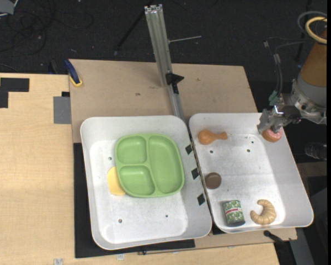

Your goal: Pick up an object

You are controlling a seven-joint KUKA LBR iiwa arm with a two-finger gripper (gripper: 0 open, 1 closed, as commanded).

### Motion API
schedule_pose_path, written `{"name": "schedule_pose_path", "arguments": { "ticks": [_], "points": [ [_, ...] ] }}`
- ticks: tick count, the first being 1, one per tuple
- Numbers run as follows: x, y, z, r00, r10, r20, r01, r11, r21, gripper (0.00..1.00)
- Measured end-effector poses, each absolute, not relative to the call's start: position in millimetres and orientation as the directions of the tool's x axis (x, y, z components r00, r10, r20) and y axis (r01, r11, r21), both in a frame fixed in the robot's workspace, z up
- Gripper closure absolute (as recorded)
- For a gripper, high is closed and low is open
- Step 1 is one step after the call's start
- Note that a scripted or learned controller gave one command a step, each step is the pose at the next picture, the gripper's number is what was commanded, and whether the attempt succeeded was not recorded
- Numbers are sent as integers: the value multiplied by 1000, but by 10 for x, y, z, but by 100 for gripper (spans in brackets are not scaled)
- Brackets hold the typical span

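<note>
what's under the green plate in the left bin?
A yellow object pokes out from under the green plate at its left edge, lying on the left bin floor. The plate covers the rest of it, so its full shape can't be told.

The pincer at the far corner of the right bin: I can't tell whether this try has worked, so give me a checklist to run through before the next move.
1. Pincer over the right bin: ok, at its far right corner.
2. Pink round thing gripped: cannot tell; it sits right under the pincer.
3. Pink thing lifted off the bin floor: cannot tell.
4. Other pieces out of the way: ok; orange pear-shaped toy, brown disc, green can and croissant lie apart from it.
5. Left bin contents undisturbed: ok; green divided plate lies flat, overlapping a yellow piece.
</note>
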State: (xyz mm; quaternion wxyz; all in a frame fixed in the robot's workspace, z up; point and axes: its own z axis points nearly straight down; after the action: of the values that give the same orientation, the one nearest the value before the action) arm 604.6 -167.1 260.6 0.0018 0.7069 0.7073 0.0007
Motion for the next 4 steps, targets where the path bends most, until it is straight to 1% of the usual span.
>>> {"name": "schedule_pose_path", "arguments": {
  "ticks": [1,2,3,4],
  "points": [
    [5916,-1183,2443,-4,1000,2,1000,4,-5,100],
    [5860,-674,2300,-5,1000,3,1000,5,-5,100],
    [5688,-221,2240,-4,1000,2,1000,4,-6,100],
    [5548,379,2212,-5,1000,2,1000,5,-6,100]
  ]
}}
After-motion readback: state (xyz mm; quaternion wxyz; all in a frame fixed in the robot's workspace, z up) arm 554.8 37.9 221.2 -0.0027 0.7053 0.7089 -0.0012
